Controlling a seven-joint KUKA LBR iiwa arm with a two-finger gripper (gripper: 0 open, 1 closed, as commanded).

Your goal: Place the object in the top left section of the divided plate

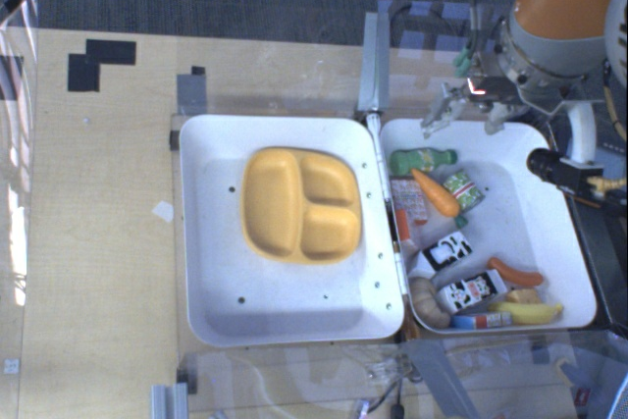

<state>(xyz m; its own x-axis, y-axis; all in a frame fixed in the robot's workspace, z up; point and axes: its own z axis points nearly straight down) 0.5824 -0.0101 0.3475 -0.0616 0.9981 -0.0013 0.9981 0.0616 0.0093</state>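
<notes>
Toy banana (530, 313) nearest, at front edge of right bin (579, 270), amid cartons, sausage, carrot (437, 193), green bottle (422, 159).
Yellow divided plate (299, 203) in left bin (206, 240), nothing in top left section; end effector (467, 112) spread open over right bin's rear edge, grasping nothing.

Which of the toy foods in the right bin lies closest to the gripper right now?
The green bottle, lying on its side at the bin's upper left, just below the gripper. The carrot lies a little further down; the banana is far off.
</notes>
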